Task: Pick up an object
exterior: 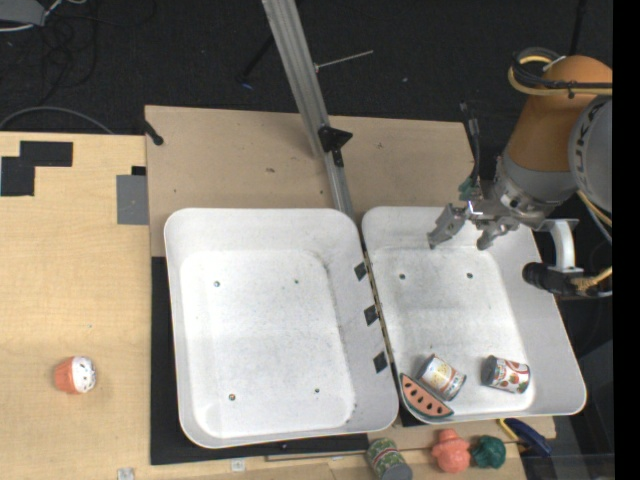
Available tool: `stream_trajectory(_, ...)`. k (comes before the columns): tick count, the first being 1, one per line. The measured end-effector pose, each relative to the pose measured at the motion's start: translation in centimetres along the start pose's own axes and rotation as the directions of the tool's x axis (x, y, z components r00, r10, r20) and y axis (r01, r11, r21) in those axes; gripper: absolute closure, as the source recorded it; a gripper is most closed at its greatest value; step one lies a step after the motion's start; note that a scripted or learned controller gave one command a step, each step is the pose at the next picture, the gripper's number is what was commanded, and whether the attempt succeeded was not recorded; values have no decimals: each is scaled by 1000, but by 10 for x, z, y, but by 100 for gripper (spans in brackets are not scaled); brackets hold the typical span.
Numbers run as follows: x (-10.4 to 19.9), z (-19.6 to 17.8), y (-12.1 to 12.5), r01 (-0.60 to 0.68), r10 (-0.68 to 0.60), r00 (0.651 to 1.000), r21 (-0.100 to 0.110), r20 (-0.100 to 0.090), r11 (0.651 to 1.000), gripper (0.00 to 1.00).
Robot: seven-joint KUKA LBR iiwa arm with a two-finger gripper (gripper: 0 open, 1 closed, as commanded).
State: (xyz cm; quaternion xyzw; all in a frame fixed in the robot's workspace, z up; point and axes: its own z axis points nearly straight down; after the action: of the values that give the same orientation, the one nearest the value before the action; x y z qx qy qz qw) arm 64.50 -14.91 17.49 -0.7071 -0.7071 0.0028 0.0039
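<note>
Far left, on the bench: I see a small round orange-and-white toy (75, 375), well apart from both bins.
Left bin (200, 230): nothing I would aim for here.
Lower centre: a watermelon-slice toy (423, 397) lies at the right bin (545, 318)'s near-left corner, touching a small tin can (440, 376) lying on its side.
Lower right: a second small can (506, 373), red-and-white label, also on its side.
Handling, my judgement: cans look light, stiff, smooth, apt to roll; I would pinch across the body.
Upper right: gripper (472, 228) hovers over the right bin's far edge, fingers spread, holding nothing.
</note>
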Motion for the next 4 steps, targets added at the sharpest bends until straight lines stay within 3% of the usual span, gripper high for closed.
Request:
stream_trajectory(1, 7, 62, -7, 0, 0, 1000, 0, -1, 1000, 0)
stream_trajectory(2, 5, 48, -6, -4, 4, 1000, -7, 1, 1000, 100)
stream_trajectory(4, -3, -58, -8, -7, 7, 1000, -15, 3, 1000, 100)
